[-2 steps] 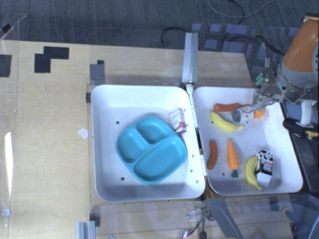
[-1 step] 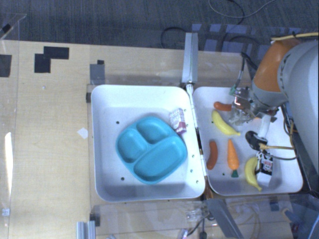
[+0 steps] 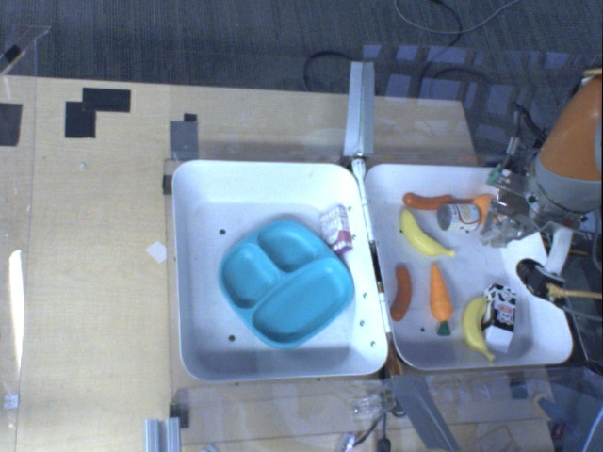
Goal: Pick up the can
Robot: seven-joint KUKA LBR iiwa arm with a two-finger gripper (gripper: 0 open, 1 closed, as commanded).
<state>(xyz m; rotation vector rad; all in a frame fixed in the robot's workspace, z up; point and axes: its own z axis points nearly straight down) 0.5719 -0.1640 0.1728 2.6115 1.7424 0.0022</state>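
The can (image 3: 459,217) lies on its side in the right bin (image 3: 556,347), near the bin's back, with a silver end and a printed label. My gripper (image 3: 501,222) hangs just to the right of the can, close beside it; the view does not show the can held. The arm's orange band (image 3: 577,137) is above the bin's right edge.
Around the can lie an orange sausage-like toy (image 3: 426,200), a yellow banana (image 3: 424,235), a brown hot dog (image 3: 401,292), a carrot (image 3: 440,295), a second banana (image 3: 474,328) and a cow-print carton (image 3: 500,311). The left bin (image 3: 203,347) holds a blue divided plate (image 3: 287,281) and a small packet (image 3: 336,229).
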